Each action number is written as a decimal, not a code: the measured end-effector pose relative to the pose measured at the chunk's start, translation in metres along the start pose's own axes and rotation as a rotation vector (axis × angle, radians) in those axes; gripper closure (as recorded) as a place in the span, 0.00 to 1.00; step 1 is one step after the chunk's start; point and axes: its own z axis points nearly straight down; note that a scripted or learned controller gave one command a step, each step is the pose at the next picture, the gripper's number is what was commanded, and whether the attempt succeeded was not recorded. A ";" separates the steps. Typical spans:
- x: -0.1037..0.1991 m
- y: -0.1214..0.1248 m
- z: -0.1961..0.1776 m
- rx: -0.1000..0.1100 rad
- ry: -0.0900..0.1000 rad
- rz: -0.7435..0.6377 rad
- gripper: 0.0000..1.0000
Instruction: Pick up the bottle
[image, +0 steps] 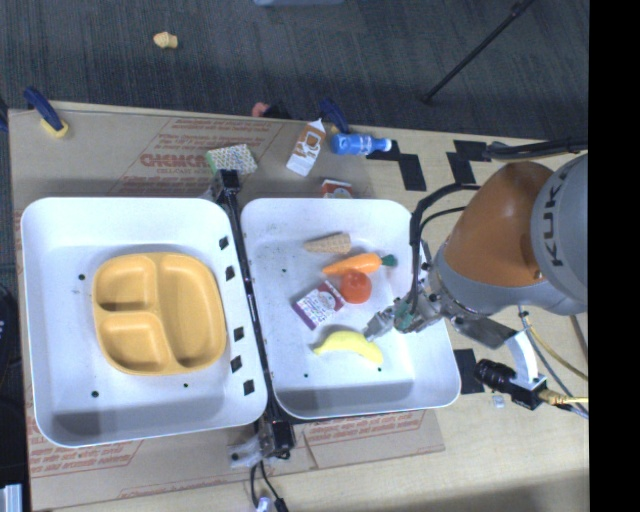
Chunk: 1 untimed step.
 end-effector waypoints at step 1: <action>-0.046 -0.017 -0.025 -0.004 -0.004 0.222 1.00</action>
